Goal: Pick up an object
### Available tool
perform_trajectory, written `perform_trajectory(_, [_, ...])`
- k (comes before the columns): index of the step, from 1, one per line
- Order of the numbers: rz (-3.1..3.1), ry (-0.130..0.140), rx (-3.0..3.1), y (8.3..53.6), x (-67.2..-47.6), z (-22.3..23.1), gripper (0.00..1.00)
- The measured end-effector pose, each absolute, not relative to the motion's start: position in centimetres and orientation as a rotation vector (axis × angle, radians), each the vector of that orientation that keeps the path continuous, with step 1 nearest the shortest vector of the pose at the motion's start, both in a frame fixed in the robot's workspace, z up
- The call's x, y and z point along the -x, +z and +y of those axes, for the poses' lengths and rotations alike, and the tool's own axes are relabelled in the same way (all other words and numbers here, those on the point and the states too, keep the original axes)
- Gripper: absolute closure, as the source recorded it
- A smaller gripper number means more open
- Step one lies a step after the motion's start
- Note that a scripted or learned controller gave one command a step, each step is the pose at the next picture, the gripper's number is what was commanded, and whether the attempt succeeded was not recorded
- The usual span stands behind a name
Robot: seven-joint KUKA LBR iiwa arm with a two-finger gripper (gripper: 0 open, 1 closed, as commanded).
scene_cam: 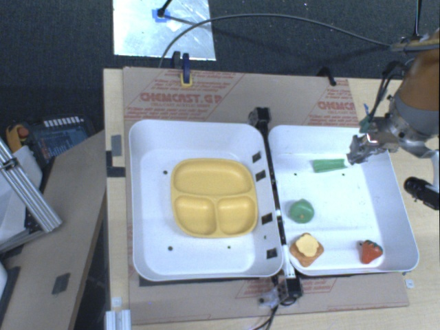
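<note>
Camera view: the gripper (359, 151) hangs over the right bin (405, 215), just beside the right end of a green strip (328, 164); whether its fingers are spread or closed cannot be told. Nothing is lifted; the grasp remains. The strip lies flat, long axis left-right, slightly tilted.

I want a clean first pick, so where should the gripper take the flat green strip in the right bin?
Grip the flat green strip across its narrow width near the middle, coming from above. It lies flat and lengthwise left to right, with the gripper at its right end.
</note>
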State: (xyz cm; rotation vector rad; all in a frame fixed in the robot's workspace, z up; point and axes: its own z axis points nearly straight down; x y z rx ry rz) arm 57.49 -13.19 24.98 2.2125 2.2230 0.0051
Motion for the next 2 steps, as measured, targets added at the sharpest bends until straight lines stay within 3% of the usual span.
perform_trajectory(2, [2.232, 0.003, -2.212, 23.6, -57.8, -1.8, 1.0])
